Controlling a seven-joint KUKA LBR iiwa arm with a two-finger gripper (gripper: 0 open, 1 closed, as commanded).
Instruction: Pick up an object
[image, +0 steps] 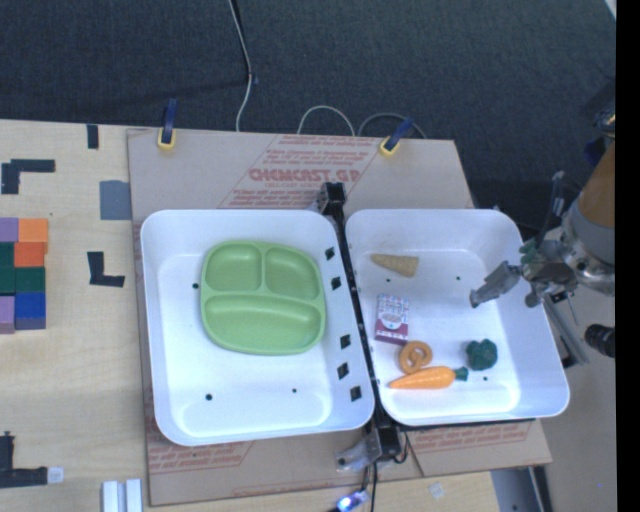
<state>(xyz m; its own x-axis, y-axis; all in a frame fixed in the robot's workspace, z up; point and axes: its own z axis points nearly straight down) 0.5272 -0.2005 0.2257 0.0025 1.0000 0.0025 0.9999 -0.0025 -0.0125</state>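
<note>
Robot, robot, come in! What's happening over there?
End effector open, holding nothing, above right bin. Carrot, pretzel, broccoli lying untouched. Nothing in the way.

The wooden bench (80, 400) carries a cardboard sheet (300, 175) bearing two white bins (165, 400), both left of the gripper (510, 280); coloured blocks (22, 275) lie farthest away.

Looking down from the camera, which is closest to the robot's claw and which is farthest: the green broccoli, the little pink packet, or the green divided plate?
Measured from the gripper at the right bin's right side:
1. Broccoli, just below the gripper, near the right bin's right wall.
2. Pink packet, farther left, in the middle of the right bin.
3. Green divided plate, farthest, across the divider in the left bin.
</note>
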